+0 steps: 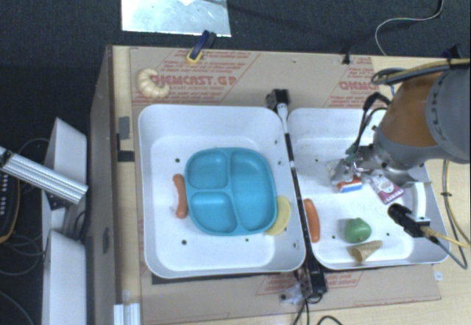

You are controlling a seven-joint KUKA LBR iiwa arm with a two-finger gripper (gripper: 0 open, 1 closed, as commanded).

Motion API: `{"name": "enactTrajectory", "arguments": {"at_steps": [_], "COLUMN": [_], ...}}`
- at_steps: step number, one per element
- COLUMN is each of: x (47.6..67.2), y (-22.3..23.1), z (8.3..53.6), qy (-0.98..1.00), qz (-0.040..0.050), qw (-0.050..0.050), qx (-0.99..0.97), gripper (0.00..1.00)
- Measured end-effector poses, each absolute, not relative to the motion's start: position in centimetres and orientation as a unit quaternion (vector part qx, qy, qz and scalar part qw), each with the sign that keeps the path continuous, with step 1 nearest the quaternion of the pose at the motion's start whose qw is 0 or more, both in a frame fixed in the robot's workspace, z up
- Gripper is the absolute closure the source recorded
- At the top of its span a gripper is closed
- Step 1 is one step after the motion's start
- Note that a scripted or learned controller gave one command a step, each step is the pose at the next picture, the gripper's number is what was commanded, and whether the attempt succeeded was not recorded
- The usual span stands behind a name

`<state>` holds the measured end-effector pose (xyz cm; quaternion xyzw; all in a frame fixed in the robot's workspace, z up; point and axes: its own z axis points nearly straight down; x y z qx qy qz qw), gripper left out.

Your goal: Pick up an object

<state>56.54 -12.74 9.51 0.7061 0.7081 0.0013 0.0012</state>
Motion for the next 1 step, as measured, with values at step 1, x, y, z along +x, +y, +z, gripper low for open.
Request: {"name": "enactTrajectory", "arguments": {"at_steps": [1], "x": [56.77], "y": [-5.15], "z": [18.5], "qy": [0.708], "qz": [0.0012], "qw": [0.001], "qx": [0.706], "gripper": [1.0]}}
